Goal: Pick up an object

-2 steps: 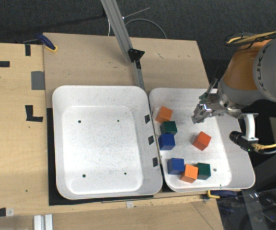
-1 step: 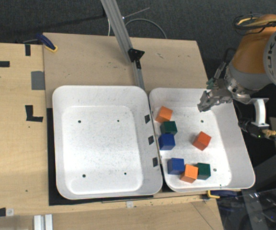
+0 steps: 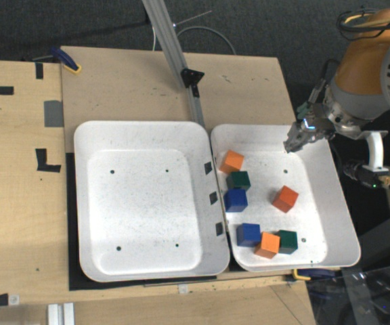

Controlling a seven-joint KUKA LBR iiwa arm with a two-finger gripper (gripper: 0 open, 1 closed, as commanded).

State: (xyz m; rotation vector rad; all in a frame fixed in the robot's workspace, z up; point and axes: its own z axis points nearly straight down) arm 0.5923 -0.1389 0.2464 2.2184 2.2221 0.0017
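Observation:
Several small cubes lie in the right bin [image 3: 330, 202]. An orange cube [image 3: 233, 161] sits at the upper left, with a dark green cube [image 3: 238, 180] and a blue cube [image 3: 235, 200] just below it. A red-orange cube [image 3: 285, 198] lies alone to the right. Near the front are another blue cube [image 3: 248, 233], an orange cube [image 3: 269, 244] and a dark green cube [image 3: 288, 241]. My gripper [image 3: 294, 144] hangs over the bin's far right corner, apart from every cube, with nothing visibly held.
The left bin [image 3: 87, 181] stands beside the right one. A slanted metal pole [image 3: 171, 42] runs down to the bins' shared far edge. Dark tape marks and a blue-yellow clamp [image 3: 66, 59] lie on the wooden bench.

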